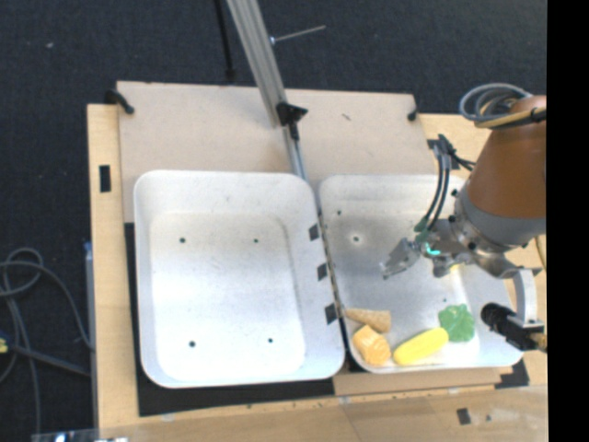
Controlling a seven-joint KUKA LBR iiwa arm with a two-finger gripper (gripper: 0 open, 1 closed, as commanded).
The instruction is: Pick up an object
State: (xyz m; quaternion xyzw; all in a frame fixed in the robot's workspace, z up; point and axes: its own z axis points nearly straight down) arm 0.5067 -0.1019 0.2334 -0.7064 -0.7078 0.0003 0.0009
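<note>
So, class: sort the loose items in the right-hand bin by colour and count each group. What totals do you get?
Tan or orange: 2, a tan cone-shaped piece and an orange chunk
Yellow: 1, the yellow piece
Green: 1, the green piece
Total: 4

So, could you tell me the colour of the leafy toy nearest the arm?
Green leafy toy, camera view.

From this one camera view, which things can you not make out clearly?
- Fingers of the gripper: small and blurred over the right bin; open or shut cannot be told.
- Green object: blurred; its kind is unclear.
- Tan piece and orange piece: lie close together at the bin's near edge; too small to identify.
- Arm: cut off by the view's right side.
- Yellow object: shape visible, kind uncertain.
</note>
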